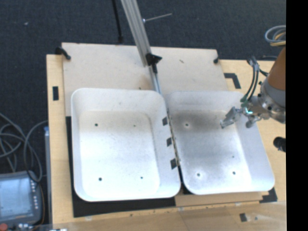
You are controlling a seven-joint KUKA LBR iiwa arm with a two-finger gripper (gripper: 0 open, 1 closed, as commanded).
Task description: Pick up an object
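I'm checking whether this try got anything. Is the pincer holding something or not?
Not holding anything that shows. The pincer hangs over the right bin, its two fingers spread apart with only bare bin floor visible between them.

The arm (275, 83) is seen reaching in from the right edge, its orange band showing just above a grey wrist hung with looping cables. The gripper (239, 119) is carried low and tilted, angled down and to the left, with one finger (228, 119) stretched out leftward and the other (250, 121) set just behind it nearer the wrist. A clear gap is left between the two fingers, and nothing is seen held between them.
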